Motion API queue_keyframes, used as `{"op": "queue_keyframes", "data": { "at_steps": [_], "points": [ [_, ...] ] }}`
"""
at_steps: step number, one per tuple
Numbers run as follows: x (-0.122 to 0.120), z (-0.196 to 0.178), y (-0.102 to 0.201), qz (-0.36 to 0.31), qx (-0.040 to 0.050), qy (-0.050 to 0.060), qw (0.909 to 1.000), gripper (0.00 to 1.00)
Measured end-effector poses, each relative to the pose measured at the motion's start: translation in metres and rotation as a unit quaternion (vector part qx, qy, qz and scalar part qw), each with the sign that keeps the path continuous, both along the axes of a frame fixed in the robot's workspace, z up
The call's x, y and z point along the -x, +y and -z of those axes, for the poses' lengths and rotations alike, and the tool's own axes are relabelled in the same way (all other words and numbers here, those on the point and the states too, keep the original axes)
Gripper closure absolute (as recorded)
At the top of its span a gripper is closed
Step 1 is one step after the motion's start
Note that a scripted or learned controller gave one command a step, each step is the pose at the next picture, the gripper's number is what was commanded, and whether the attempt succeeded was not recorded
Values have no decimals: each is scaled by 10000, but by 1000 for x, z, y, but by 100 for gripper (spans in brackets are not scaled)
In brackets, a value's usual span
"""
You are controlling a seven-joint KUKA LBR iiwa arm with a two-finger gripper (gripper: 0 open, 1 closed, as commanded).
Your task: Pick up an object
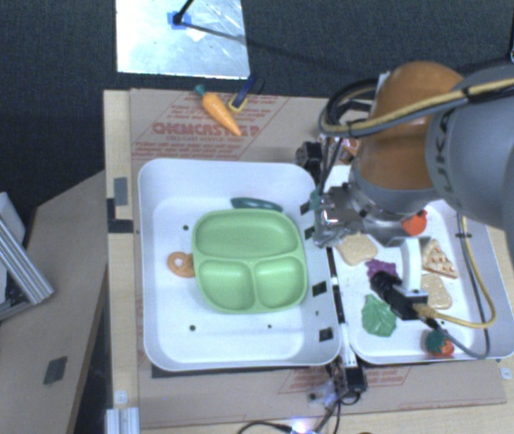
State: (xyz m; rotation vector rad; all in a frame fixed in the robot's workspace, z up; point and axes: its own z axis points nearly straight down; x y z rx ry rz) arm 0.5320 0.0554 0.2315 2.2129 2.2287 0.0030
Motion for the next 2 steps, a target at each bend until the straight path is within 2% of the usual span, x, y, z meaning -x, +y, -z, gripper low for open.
{"op": "queue_keyframes", "data": {
  "at_steps": [2],
  "points": [
    [13,-1,-3,27,5,8,10000,100]
  ]
}}
